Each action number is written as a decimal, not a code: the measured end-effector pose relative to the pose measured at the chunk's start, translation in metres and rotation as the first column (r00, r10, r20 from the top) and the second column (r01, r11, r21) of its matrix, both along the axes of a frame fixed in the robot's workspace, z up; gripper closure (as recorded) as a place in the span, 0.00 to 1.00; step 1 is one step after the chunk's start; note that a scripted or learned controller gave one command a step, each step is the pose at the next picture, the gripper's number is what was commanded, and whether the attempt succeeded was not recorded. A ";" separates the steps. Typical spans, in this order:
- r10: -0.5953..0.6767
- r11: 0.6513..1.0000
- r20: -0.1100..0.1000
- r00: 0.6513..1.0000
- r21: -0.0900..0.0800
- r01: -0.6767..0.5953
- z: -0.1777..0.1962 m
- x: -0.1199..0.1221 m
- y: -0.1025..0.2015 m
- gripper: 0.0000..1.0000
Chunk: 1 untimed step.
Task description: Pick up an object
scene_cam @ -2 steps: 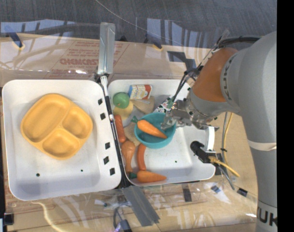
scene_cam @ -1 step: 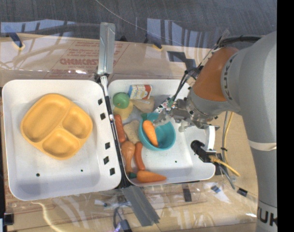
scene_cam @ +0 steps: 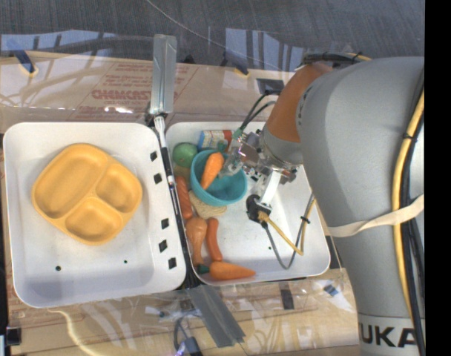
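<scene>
Overhead slanted view of two white bins. The left bin (scene_cam: 33, 273), at centre-left of the frame, bears a yellow divided plate (scene_cam: 87, 192). The right bin (scene_cam: 300, 262), at centre, holds the clutter from which an object is to be taken: a teal bowl (scene_cam: 224, 189) with a carrot (scene_cam: 211, 170) leaning in it, a green ball (scene_cam: 185, 154) just to the bowl's upper left, a woven piece (scene_cam: 209, 208) under the bowl's lower edge, and several more carrot-like pieces, one (scene_cam: 231, 271) lying along the bin's lower wall.

The grey arm (scene_cam: 359, 147) enters from the right of the frame, and its gripper (scene_cam: 240, 156) sits over the bowl's upper right rim, close beside the carrot. Whether it is spread or closed cannot be told, as wrist hardware and cabling overlap it; nothing can be seen held.

Judged as the approach phase. A good grasp calls for a descent centred on one item, most plausibly the carrot in the bowl, closing across its narrow axis and clear of the rim. Catching the rim could tip the bowl or push it against its neighbours.
</scene>
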State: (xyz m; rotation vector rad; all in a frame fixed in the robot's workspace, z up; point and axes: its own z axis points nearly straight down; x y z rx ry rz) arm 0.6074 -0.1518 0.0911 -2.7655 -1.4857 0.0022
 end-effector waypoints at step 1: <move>-0.231 0.973 -0.026 0.973 -0.016 0.230 -0.001 0.041 0.020 0.00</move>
